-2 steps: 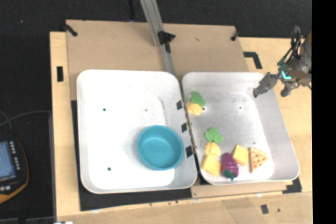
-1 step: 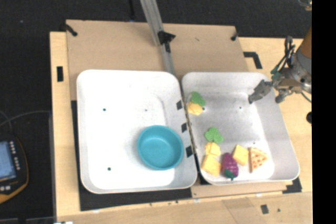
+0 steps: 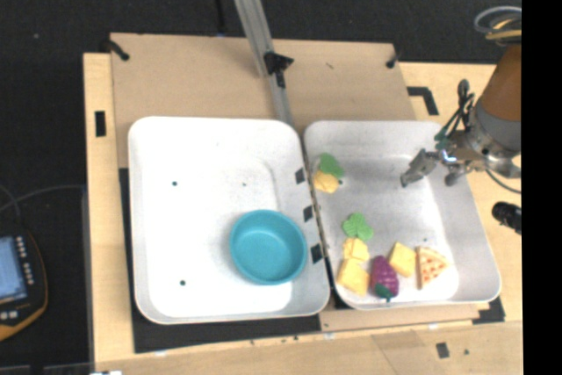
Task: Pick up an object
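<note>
Counter [image 3: 219, 83]: pale wooden surface carrying two shallow white plastic bins set side by side, their inner rims touching.

Left bin [image 3: 176, 154]: holds one round teal plastic bowl [image 3: 268, 246], upright, resting near the bin's lower right corner.

Right bin [image 3: 378, 154]: holds a scatter of small toy food pieces. A yellow piece with a green top [image 3: 327, 175] lies against the left wall, in the upper part. A green leafy piece [image 3: 356, 227] sits lower down, just above a yellow cheese-like block [image 3: 354, 270]. A purple bunch of grapes [image 3: 385, 276] touches that block on its right. A small yellow wedge [image 3: 402, 258] lies just beside the grapes, and a pizza-slice piece [image 3: 430, 266] lies near the lower right corner.

Arm: grey with an orange band [image 3: 502, 92], reaching in from the right over the right bin's upper right area.

Pincer [image 3: 435, 167]: two dark fingers spread wide apart, nothing between them, well apart from the toy pieces below.
</note>
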